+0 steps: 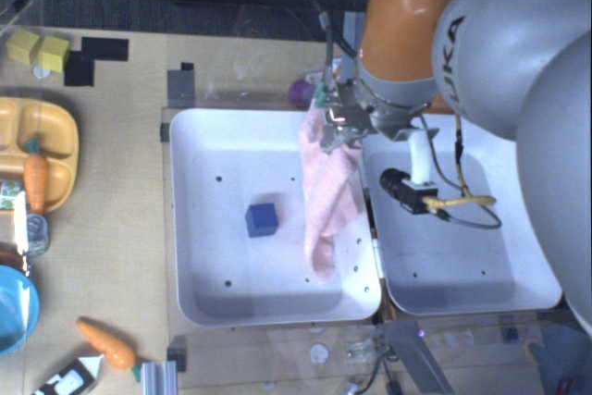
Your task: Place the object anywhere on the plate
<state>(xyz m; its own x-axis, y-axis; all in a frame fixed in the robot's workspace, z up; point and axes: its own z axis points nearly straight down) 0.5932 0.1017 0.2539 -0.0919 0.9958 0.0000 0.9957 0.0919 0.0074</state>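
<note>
Dangling limp from the closed pincer point(335, 117), the pink cloth point(326, 199) looks light and floppy; its top edge is pinched.

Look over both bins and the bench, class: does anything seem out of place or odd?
Yes. A pink cloth hangs from the pincer over the left bin, its lower end trailing to the floor near the blue cube. Toy carrots lie loose on the bench outside the bins.

Pincer point(331, 120) grips a pink cloth point(327, 194) by its top; cloth hangs into left bin point(199, 291). Blue cube point(262, 219) lies on bin floor.
</note>
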